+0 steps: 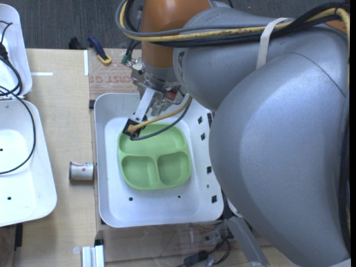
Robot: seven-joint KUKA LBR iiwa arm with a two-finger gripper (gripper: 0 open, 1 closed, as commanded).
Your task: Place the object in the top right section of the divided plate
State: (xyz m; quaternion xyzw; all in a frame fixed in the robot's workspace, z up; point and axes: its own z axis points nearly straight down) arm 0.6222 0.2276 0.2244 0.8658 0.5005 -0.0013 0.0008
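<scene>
A light green divided plate [123,149] lies in the right white bin [105,193]. It has one long section on its far side and two smaller sections on its near side, and all the sections I can see are bare. My gripper [160,100] hangs over the plate's far edge, below the orange wrist band. The grey arm covers the plate's far right corner and most of the bin's right side. A small reddish patch shows at the gripper; what it is I cannot tell.
A small metal cylinder [82,171] lies on the wooden bench between the bins. The left white bin [28,193] has a black cable [22,143] looping over it. A blue clamp [99,50] sits at the bench's far edge.
</scene>
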